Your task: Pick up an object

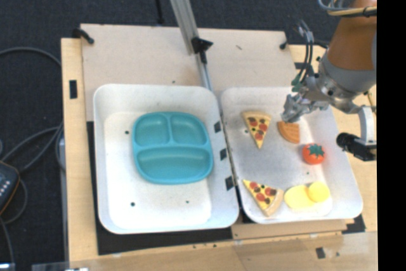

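- Camera view puts the pincer (pixel 293 112) low over the right bin (pixel 339 200), at about 1 o'clock from the centre of this bin. The tip is just above the small brown toy piece (pixel 289 132), maybe touching its upper edge. I cannot tell if the pincer is open or closed, because the metal parts blur together at the tip.
- This brown piece is the nearest thing for the task. It seems a light, stiff plastic toy food, flat and with a smooth skin, so I judge it can slip. A hold across its two short sides, low and near the bin floor, would be the safest.
- At 9 o'clock from the brown piece lies a pizza slice (pixel 257 127), near but apart. At 4 o'clock sits a red tomato (pixel 312 153), round, so it may roll if pushed.
- Toward 6 o'clock in the same bin are a second pizza slice (pixel 264 195) and a yellow lump (pixel 307 195).
- The arm (pixel 350 51) enters from 3 o'clock and bends down and to the left, with the wrist tilted toward the bin and cables looping above it.
- The left bin (pixel 114 105) holds a teal divided plate (pixel 172 147). Both bins rest on the worktop (pixel 139 54).
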